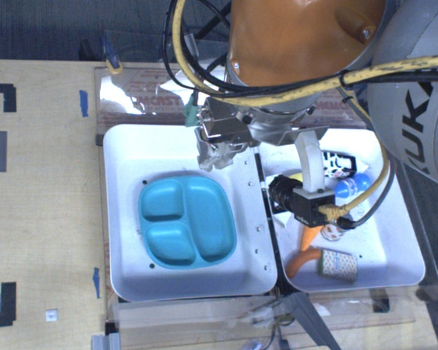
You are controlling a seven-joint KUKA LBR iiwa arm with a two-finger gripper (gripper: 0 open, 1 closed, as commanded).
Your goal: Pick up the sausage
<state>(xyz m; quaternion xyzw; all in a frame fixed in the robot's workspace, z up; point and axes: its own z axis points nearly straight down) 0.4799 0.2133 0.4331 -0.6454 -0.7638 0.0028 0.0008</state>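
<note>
sausage (301, 259) right bin, gripper (217, 155) well apart

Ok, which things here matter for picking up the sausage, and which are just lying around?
For the job: sausage, apparently the orange curved piece; gripper.
Lying about: blue divided plate; patterned cylinder; blue bottle; left bin.

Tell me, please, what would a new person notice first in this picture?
First the big orange band of the arm, at the top, ringed by yellow and black cables. Next the bright blue divided plate lying in the left bin. Then the clutter in the right bin, where an orange curved piece lies beside a speckled cylinder.
</note>
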